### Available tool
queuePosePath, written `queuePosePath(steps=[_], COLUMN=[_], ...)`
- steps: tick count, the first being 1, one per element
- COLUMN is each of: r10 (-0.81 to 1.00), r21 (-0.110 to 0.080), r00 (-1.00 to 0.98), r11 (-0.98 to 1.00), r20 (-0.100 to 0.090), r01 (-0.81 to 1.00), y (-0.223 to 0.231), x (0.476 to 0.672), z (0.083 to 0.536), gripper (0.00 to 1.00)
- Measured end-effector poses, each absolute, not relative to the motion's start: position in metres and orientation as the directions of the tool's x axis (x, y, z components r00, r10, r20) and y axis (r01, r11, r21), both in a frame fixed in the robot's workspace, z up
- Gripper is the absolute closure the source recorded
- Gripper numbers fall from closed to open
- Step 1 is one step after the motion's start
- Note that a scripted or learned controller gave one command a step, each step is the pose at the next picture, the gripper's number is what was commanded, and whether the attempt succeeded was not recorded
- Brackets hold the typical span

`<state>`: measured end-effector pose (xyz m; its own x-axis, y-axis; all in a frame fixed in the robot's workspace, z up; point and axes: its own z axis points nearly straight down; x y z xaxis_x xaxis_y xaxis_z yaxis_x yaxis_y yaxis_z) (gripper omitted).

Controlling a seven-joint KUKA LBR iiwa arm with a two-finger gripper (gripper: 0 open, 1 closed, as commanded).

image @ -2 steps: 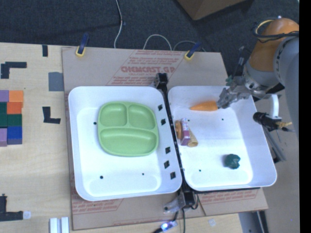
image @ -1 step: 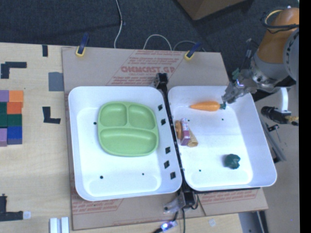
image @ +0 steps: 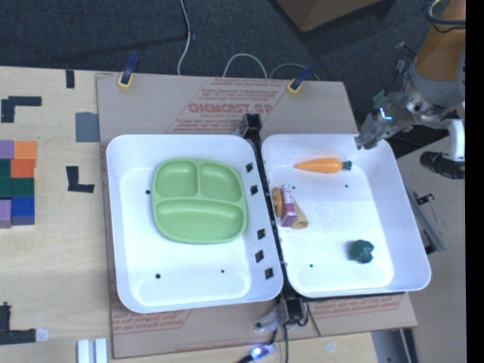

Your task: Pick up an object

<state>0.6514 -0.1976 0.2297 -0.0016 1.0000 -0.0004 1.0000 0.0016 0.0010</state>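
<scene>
An orange carrot point(image: 319, 165) with a green stem lies near the back of the right bin point(image: 393, 203). A small pile of snack pieces point(image: 287, 206), orange, pink and tan, sits by that bin's left wall. A dark green lump point(image: 361, 251) rests toward the front right. My gripper point(image: 370, 136) hangs over the right bin's back right corner, above and to the right of the carrot, with nothing seen between its fingers. The grey arm with its orange band point(image: 442, 48) comes in from the upper right.
The left bin point(image: 125, 225) holds a light green divided plate point(image: 200, 200). Both bins sit on a cardboard sheet point(image: 227, 104) held by two clamps. Coloured blocks point(image: 18, 184) lie on the bench at the far left. A white cable loops behind the bins.
</scene>
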Motion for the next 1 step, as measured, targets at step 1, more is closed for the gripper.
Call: queuePosePath(steps=[1], r10=[1.0], r21=[-0.003], r00=[-0.004], r11=[0.004], r20=[0.0], r01=[1.0], y=[-0.1521], x=[0.6378], z=[0.2196], gripper=[1.0])
